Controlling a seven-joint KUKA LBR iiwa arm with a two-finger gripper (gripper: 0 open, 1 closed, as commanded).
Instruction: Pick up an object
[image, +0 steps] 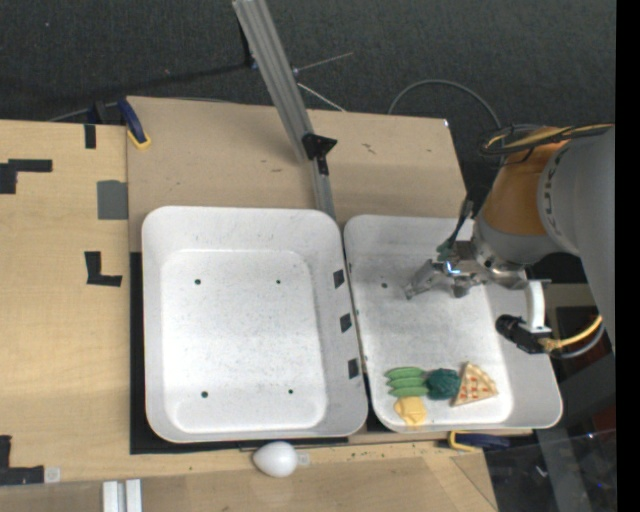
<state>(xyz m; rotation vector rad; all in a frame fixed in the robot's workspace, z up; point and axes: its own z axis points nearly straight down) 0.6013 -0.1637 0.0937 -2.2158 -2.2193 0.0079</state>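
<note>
Several small toys lie along the near edge of the right bin (400, 250): a green ribbed pod (405, 378), a dark teal lump (441, 381), a pizza slice (474, 384) and a yellow piece (410, 408). My gripper (437, 290) hangs over the middle of the right bin, well behind those toys. It is open, with its fingers spread and nothing between them. The grey arm with its orange band (515, 200) reaches in from the right.
The left bin (160, 300) sits beside the right one. A white egg-shaped object (275, 459) rests on the bench in front of the left bin. A grey metal pole (285, 85) slants down to the gap between the bins.
</note>
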